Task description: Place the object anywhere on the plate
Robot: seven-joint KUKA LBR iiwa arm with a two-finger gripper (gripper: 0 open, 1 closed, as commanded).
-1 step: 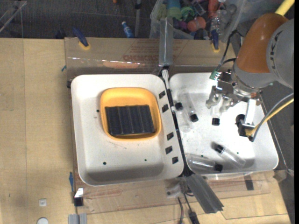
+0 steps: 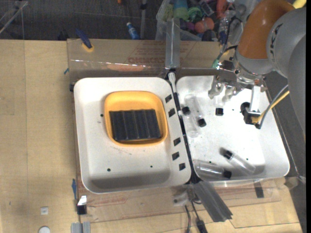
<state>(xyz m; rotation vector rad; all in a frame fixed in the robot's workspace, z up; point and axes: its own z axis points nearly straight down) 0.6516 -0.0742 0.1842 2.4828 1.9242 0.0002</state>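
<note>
A yellow plate [image 2: 112, 104] sits in the left bin [image 2: 92, 169], with a dark ridged slab [image 2: 135, 124] lying on its middle. My gripper [image 2: 220, 93] hangs over the back of the right bin [image 2: 272, 154], open, with nothing between its fingers. Below it lie small clear tubes with black caps: one [image 2: 199, 120] near the divider and one [image 2: 237, 160] toward the front. A third tube [image 2: 213, 170] rests by the front wall. A tiny black piece [image 2: 219, 111] lies just under the gripper.
A row of black clips [image 2: 176, 141] runs along the divider between the bins. A crate of coloured toys [image 2: 201, 6] stands behind the bench. The grey arm with its orange band [image 2: 260, 28] fills the upper right.
</note>
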